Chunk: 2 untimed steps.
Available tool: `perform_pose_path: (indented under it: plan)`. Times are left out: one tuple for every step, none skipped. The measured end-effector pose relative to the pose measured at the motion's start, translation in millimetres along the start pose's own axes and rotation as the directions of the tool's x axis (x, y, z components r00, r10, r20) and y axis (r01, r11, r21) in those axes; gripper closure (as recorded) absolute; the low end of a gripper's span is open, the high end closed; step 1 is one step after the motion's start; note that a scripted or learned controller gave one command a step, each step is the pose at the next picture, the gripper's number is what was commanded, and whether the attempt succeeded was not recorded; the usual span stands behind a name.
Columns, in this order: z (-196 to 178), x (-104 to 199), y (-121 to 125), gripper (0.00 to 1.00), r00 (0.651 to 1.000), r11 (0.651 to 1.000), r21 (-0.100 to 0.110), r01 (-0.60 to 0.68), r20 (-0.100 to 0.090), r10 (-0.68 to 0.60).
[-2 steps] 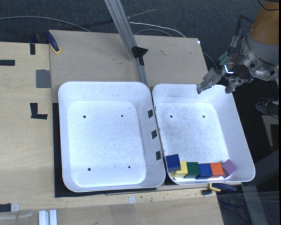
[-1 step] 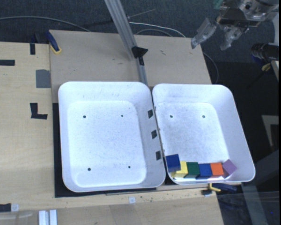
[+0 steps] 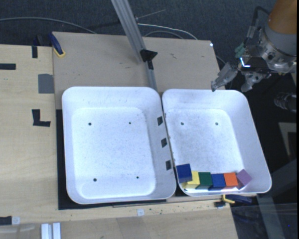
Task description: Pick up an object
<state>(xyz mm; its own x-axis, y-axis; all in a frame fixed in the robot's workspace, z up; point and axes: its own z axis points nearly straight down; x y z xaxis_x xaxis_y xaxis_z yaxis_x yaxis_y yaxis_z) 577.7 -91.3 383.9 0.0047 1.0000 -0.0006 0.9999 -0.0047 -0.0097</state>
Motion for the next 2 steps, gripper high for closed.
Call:
perform_pose_path:
  plan:
    - [-14,3,4,1.0,1.0,1.0,-0.009,0.007,0.002,-0.007]
    - [-144,-60,-21,1.0,1.0,1.0,-0.019,0.002,0.003,-0.002]
